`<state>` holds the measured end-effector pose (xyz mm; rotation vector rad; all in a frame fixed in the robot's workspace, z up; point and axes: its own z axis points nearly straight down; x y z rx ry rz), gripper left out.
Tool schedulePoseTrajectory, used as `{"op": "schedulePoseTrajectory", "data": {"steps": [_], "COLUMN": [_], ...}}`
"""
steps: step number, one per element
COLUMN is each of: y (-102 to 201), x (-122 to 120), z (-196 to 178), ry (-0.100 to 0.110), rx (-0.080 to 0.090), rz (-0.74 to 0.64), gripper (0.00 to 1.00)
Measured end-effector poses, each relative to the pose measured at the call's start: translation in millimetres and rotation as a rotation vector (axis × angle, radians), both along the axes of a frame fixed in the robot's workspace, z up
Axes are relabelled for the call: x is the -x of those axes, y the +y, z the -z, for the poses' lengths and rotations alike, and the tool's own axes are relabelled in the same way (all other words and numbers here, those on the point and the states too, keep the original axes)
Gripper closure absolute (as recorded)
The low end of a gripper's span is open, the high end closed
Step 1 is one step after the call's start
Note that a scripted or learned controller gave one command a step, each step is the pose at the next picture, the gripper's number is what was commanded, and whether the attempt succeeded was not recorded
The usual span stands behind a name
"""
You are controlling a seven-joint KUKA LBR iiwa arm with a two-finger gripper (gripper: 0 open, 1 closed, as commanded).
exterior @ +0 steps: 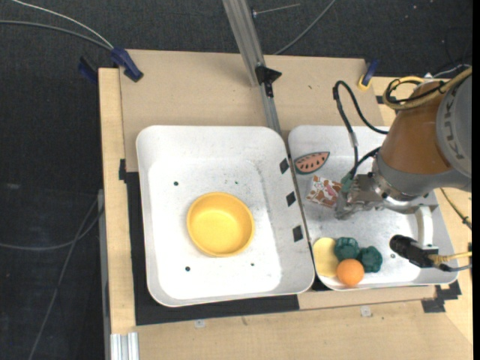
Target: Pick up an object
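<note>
1. Snack packet [324, 192], red and white, crinkled, lies in the right bin [375, 137] toward its left wall.
2. Claw [346, 201] sits just right of the packet; whether it grips cannot be told.
3. Watermelon slice [311, 161] lies nearer the far-left corner.
4. Orange ball [349, 273], green toy [358, 252] and yellow piece [324, 253] crowd the near edge.
5. Yellow bowl [220, 223] sits mid left bin [210, 145].

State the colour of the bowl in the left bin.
Yellow: the round yellow plastic bowl, seen in the camera view.

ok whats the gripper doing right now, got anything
Gripper: down in the right bin beside the red and white packet; whether it is open, shut or holding anything cannot be told.
</note>
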<state>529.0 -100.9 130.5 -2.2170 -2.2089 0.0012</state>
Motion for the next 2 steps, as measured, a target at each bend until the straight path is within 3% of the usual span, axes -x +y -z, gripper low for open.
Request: {"op": "schedulePoseTrajectory", "data": {"steps": [1,2], "y": [-1,-1], "x": [-1,-2], "z": [-66,-96], "ry": [-0.015,-0.015], "rx": [0.007,0.007], "rz": [-0.004,-0.005], "gripper": [1.0,1.0]}}
